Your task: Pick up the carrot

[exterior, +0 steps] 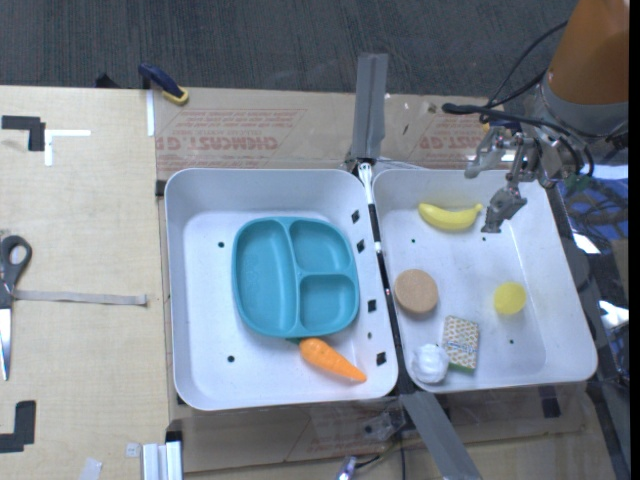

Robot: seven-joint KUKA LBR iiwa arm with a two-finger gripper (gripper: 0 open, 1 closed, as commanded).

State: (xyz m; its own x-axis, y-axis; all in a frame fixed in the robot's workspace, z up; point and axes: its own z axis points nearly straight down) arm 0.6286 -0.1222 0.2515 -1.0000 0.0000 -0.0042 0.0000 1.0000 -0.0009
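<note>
The orange carrot [332, 360] lies in the left bin [190, 298], near its front wall, just below the teal divided plate [296, 275]. My gripper [503, 200] hangs over the back right part of the right bin [560, 298], just right of the yellow banana [449, 215]. It is far from the carrot, and nothing shows in it.
The right bin also holds a round tan cookie [416, 291], a small yellow lemon [510, 298], a patterned packet [461, 342] and a white object [430, 363]. Scissors [10, 288] lie on the bench at the far left. A grey bar [370, 108] rises between the bins at the back.
</note>
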